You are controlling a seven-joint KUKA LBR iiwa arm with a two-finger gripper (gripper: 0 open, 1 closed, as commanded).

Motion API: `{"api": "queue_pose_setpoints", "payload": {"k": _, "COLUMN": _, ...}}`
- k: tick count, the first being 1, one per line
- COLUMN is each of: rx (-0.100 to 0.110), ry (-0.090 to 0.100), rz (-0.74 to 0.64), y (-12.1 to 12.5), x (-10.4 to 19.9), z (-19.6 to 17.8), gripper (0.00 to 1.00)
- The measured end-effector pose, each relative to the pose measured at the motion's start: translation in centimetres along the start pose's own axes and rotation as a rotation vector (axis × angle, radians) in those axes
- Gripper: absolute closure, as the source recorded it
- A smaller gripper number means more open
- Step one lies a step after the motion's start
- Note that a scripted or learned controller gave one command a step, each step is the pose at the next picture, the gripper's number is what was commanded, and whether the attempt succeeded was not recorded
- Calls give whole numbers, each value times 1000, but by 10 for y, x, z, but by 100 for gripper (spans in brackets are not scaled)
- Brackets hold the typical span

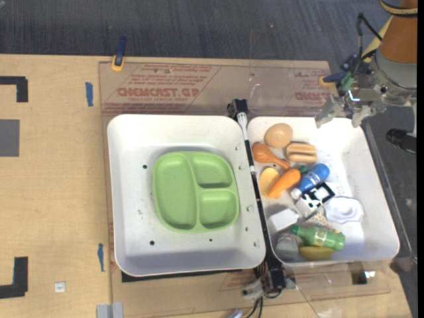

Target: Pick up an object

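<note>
Hovering over the right bin's [377,177] far corner, my gripper [342,114] hung spread and empty; the egg [278,135] lay toward eight o'clock.

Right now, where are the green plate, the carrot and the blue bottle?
green plate [173,194]: camera view, on its large left compartment.
carrot [285,182]: camera view, middle of its orange body.
blue bottle [313,177]: camera view, on its blue body.

A single fixed camera looks down at a slant from above the surface [53,177], far enough off to frame both white bins: the left bin [126,197] lies mid-frame, the right bin [377,204] toward the right edge, below the jaws.
</note>
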State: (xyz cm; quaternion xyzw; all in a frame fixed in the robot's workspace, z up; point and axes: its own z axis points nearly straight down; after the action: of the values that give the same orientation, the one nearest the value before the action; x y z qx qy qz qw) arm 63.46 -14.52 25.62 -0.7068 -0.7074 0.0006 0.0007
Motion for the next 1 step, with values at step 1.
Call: {"api": "queue_pose_setpoints", "payload": {"k": 1, "rx": -5, "ry": -1, "rz": -107, "y": -45, "x": 38, "z": 121, "gripper": 0}}
